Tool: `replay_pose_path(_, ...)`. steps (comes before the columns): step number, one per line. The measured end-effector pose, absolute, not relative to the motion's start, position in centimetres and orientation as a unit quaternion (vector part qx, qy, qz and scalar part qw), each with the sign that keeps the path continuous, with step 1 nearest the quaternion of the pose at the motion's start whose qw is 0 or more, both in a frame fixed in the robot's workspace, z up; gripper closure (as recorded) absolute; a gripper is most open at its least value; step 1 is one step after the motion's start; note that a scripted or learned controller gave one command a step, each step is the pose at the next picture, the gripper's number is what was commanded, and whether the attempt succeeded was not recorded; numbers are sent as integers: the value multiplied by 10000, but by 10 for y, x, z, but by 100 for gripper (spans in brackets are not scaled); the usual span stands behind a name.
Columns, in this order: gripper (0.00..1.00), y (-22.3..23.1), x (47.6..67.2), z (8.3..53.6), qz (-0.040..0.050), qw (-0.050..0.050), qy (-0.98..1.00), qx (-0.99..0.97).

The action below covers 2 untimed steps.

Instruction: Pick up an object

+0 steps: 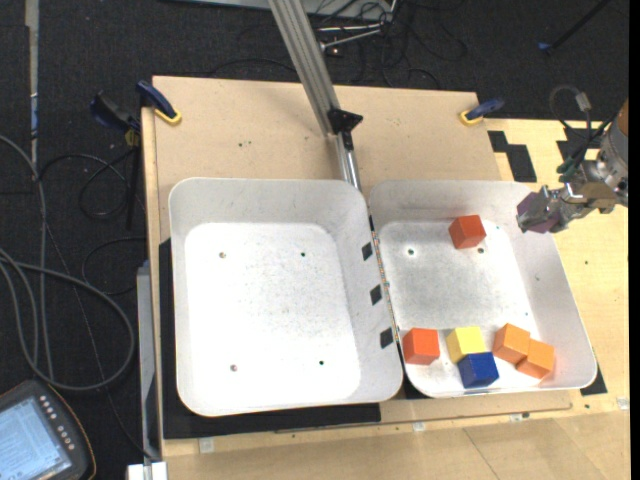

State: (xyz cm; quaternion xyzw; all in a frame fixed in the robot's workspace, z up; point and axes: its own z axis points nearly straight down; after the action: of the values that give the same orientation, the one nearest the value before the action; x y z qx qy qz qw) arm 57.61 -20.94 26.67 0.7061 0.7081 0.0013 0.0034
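Left bin (190, 298) sat beside right bin (560, 298), walls touching at the middle. Right bin held six blocks: orange-red cube (467, 231) at far side alone; along near edge, orange-red cube (421, 345), yellow cube (465, 342) touching blue cube (479, 369), then two orange cubes (525, 349) close together. Gripper (541, 213) hovered over right bin's far-right rim, nothing visibly gripped.

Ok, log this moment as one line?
gripper over right bin upper-right rim | nothing seen held | six blocks in right bin | nearest: lone orange block
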Motion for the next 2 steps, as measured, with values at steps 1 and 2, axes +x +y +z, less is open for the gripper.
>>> replay_pose_path(1, 100, -163, 591, 270, 10, 4, 7097, 7045)
replay_pose_path(2, 100, -116, 608, 272, 9, 4, 7097, 7045)
